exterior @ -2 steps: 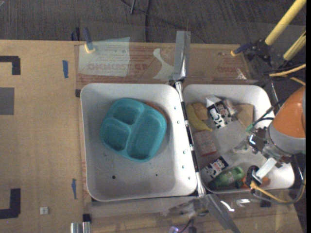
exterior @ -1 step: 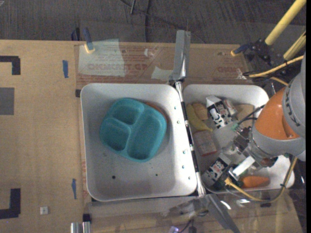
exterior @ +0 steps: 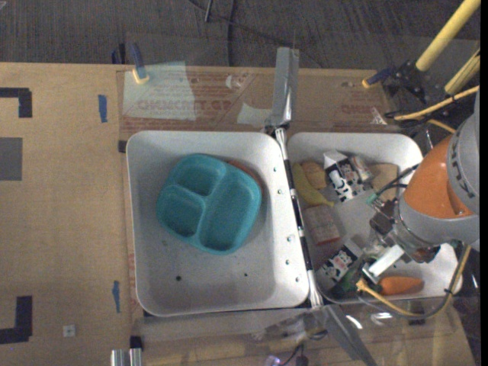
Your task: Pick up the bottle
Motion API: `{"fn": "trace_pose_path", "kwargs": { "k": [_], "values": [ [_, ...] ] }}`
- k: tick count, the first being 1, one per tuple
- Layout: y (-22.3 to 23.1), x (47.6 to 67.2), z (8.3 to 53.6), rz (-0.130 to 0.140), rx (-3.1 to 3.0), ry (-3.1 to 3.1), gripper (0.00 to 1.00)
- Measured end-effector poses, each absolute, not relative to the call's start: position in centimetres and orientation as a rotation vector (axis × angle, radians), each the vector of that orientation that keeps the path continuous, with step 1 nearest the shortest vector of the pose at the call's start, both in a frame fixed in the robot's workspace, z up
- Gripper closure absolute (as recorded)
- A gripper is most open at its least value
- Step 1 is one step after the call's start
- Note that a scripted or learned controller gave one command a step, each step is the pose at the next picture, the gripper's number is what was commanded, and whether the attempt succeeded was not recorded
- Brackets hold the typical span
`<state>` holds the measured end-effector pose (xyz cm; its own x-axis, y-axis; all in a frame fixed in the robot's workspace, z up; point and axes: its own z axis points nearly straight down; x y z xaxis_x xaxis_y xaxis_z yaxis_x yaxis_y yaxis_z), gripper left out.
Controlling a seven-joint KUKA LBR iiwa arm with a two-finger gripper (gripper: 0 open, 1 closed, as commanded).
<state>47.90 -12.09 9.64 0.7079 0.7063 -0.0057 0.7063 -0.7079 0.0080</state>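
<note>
While my arm [exterior: 446,185] reaches in from the right over the right bin [exterior: 408,145], my hand [exterior: 375,269] hangs low above that bin's near part; whether it is open or closed I cannot tell, and I see nothing held in it.

Left bin [exterior: 206,280]: one teal divided tray [exterior: 210,203], three compartments, lying slightly askew toward the far half. An orange-brown edge of something peeks out from under its far right side; I cannot tell what it is.

Right bin, contents:
- yellow banana-like item [exterior: 311,185], by the left wall, far half.
- small black-and-white carton [exterior: 339,175], just beside the yellow item, to its right.
- tan piece [exterior: 385,174], beyond the carton, near the far right corner.
- pale pinkish block [exterior: 322,223], around the middle, by the left wall.
- second black-and-white printed item [exterior: 340,261], near half, just left of my hand.
- orange carrot-shaped item [exterior: 400,284], by the near wall, just right of my hand.

Bottle: I cannot pick it out with certainty among the items in the right bin; a small green-and-dark piece shows directly beneath my hand, too hidden to name.

Both bins sit side by side on the brown table [exterior: 61,204].
</note>
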Motion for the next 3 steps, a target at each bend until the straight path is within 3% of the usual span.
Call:
{"fn": "trace_pose_path", "kwargs": {
  "k": [1,2,3],
  "values": [
    [-7.2,49.4,21.1,-0.012,3.017,0.884,1.00],
    [-7.2,49.4,21.1,-0.013,3.018,0.884,0.00],
    [-8.8,50.1,18.2,-0.015,3.009,0.920,0.00]
  ]
}}
